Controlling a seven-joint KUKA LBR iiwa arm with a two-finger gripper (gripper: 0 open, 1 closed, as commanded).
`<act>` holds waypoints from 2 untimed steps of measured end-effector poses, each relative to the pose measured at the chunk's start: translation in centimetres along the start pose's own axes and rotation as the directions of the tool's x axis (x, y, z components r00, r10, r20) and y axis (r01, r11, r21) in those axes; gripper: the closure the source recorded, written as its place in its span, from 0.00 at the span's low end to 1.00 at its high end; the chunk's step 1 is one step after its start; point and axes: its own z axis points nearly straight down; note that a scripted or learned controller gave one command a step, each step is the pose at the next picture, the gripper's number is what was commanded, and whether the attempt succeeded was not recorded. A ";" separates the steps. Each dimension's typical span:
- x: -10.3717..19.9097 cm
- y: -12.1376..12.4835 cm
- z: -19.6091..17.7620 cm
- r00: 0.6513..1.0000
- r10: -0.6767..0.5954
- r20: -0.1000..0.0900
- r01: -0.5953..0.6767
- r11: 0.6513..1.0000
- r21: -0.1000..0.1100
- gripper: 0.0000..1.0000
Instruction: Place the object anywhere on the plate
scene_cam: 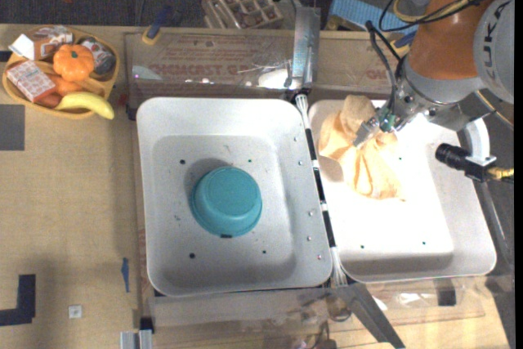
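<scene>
Reaching in from the right, the arm stood over the right bin, with its claw lowered to the upper part of a pale orange cloth. The claw tips met the cloth where the fabric rose into a bunched peak, and a fold appeared pinched between them (the tips were small and partly lost against the fabric, so how far apart they stood could not be told with certainty). The cloth lay crumpled in the upper left part of the right bin, near the wall shared with the left bin, and its lower folds rested on the bin floor.

The left bin held a teal plate, which sat upside down, like a shallow dome, slightly below the bin's centre. Plate and cloth were well apart, with the two bin walls between them.

On the bench, at the far left, a yellow dish carried toy food, including a banana and a small pumpkin.
</scene>
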 end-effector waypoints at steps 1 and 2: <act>-0.3 -0.1 -4.0 1.000 0.004 0.001 -0.004 1.000 0.001 1.00; 3.4 2.1 -4.9 0.924 -0.382 -0.003 0.382 0.924 0.001 1.00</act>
